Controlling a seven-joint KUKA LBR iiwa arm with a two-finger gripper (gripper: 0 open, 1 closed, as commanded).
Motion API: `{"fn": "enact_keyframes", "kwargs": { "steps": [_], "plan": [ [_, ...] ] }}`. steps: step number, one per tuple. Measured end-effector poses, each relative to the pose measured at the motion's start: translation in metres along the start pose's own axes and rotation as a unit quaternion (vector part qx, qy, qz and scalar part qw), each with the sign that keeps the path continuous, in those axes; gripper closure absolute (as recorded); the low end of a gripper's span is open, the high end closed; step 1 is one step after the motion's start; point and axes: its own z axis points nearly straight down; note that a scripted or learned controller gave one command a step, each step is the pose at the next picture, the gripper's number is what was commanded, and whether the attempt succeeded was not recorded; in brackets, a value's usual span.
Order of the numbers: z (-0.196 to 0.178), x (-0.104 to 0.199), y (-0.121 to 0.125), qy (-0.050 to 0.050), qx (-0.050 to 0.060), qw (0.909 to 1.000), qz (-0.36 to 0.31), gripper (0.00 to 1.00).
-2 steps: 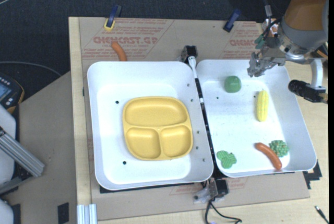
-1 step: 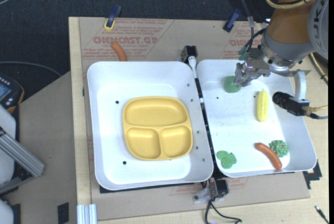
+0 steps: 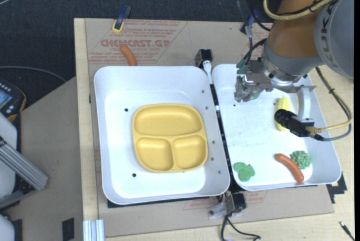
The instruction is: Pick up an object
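Scene: a tabletop (image 3: 84,122) carrying two shallow white bins, the left bin (image 3: 107,139) and the right bin (image 3: 253,122), side by side.
Left bin: holds a yellow divided tray (image 3: 169,137), lying flat near its middle.
Right bin: holds the likely targets. A sausage (image 3: 289,167) and a green broccoli piece (image 3: 301,159) lie close together near the front right corner; a second green piece (image 3: 244,171) lies at the front left; a yellow item (image 3: 282,106), partly hidden by the arm, sits further back.
End effector (image 3: 245,91): hangs over the back part of the right bin, above bare floor, with no object under it; whether it is open or closed I cannot tell, and nothing is visibly gripped.
Step in hand: judged to be the approach, with no pick made yet.
Doing it well: choose the lone green piece at the front left, since it stands apart from neighbours; centre over it before descending, and keep off the bin wall.
Risk: the sausage and broccoli piece crowd each other, so a grasp there may slip.
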Motion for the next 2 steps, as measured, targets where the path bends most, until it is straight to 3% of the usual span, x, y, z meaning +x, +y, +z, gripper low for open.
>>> {"fn": "enact_keyframes", "kwargs": {
  "steps": [2],
  "plan": [
    [0.0058,0.0127,-0.0049,-0.001,0.000,1.0000,0.003,1.00]
  ]
}}
